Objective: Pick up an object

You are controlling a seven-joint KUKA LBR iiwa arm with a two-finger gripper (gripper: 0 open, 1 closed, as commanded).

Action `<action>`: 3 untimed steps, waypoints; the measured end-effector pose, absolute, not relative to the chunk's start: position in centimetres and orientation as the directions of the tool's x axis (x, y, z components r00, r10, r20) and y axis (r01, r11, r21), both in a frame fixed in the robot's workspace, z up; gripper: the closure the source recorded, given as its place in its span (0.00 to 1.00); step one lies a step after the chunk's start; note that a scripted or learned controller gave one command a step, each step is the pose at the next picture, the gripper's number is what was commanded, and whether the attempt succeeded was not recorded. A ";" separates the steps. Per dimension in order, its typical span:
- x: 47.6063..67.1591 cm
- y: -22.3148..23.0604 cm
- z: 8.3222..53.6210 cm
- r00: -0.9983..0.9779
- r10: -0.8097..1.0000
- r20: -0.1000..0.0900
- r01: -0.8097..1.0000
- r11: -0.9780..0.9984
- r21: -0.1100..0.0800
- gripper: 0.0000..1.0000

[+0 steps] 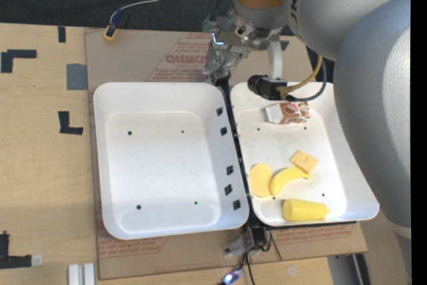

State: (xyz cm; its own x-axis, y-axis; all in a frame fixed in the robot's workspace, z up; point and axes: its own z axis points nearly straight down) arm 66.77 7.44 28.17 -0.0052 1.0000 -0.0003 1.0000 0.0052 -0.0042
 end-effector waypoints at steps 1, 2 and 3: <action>66.8 16.7 31.6 -0.008 1.000 0.001 1.000 0.008 0.002 1.00; 66.8 23.6 39.7 -0.006 1.000 0.002 1.000 0.006 0.004 1.00; 66.8 23.3 39.3 -0.003 1.000 -0.001 1.000 0.003 -0.001 0.00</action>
State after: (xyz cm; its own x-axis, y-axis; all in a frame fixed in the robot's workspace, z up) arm 66.79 23.32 39.32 -0.0027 1.0000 -0.0010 1.0000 0.0027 -0.0014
